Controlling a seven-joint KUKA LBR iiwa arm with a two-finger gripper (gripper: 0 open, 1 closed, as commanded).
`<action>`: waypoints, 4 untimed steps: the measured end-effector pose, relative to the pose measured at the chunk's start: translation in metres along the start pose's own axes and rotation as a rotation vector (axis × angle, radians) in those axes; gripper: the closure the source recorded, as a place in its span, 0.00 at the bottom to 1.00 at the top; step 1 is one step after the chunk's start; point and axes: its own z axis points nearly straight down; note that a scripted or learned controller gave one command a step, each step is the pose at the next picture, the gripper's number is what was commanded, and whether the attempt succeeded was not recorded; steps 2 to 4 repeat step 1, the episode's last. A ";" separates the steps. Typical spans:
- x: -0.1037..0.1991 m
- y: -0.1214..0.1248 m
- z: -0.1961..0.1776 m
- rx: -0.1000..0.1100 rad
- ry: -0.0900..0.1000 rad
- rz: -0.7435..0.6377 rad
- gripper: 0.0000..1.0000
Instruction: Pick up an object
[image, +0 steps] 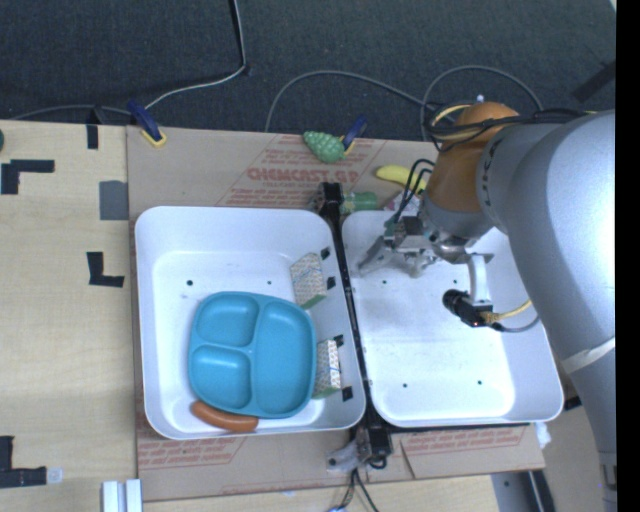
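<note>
One orange sausage (225, 417), long axis left-right, under blue plate (250, 354).

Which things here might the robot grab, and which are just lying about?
For the job: pincer; blue plate; orange sausage; two small packets, all in the left bin.

Just lying about: green thing; yellow thing; cables.

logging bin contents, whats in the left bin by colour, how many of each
blue: 1, the divided plate
orange: 1, the sausage-shaped piece at the plate's near edge
green and patterned: 2, sponge-like pads, the upper pad and the lower pad, both along the bin's right wall
total: 4
</note>
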 end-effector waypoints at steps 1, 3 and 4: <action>-0.004 0.024 0.001 -0.001 0.001 -0.001 0.00; -0.004 0.024 0.001 -0.001 0.001 -0.001 0.00; -0.004 0.024 0.001 -0.001 0.001 -0.001 0.00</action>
